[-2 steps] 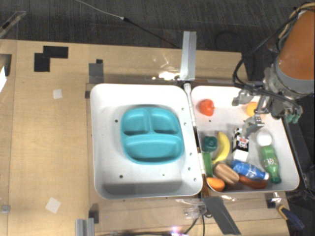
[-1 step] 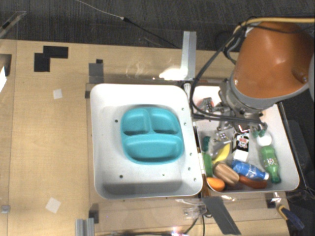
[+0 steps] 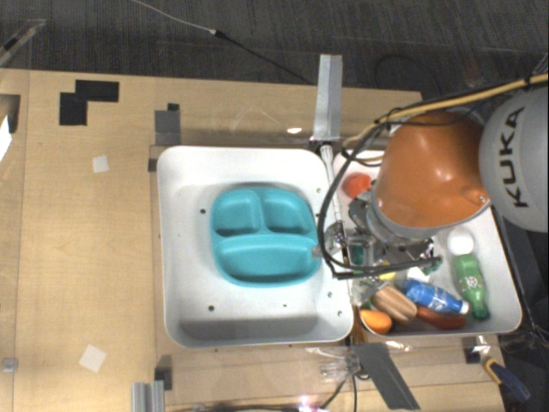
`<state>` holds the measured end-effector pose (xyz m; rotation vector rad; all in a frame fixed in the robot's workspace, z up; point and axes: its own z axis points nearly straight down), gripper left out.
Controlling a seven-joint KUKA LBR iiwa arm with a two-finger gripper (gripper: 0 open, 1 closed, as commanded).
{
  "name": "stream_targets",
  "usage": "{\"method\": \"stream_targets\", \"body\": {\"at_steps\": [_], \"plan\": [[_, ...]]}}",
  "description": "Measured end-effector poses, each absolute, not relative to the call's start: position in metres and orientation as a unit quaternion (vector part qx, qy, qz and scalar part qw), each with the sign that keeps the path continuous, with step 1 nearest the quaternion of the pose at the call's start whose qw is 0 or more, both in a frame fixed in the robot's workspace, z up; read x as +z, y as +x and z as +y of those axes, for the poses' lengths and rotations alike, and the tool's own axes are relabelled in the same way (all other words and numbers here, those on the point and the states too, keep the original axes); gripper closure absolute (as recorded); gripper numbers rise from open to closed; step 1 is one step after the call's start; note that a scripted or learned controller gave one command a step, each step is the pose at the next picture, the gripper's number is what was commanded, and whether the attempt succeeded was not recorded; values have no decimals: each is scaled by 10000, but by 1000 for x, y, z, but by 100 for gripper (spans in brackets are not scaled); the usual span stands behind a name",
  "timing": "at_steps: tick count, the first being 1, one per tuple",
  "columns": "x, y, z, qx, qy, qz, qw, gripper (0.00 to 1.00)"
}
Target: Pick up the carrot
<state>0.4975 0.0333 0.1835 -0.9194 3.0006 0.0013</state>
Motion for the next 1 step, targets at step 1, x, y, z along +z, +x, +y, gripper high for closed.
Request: {"method": "stream_targets", "body": {"at_steps": [1], "plan": [[270, 553, -8, -26, -5214, 8533, 63, 0]]}}
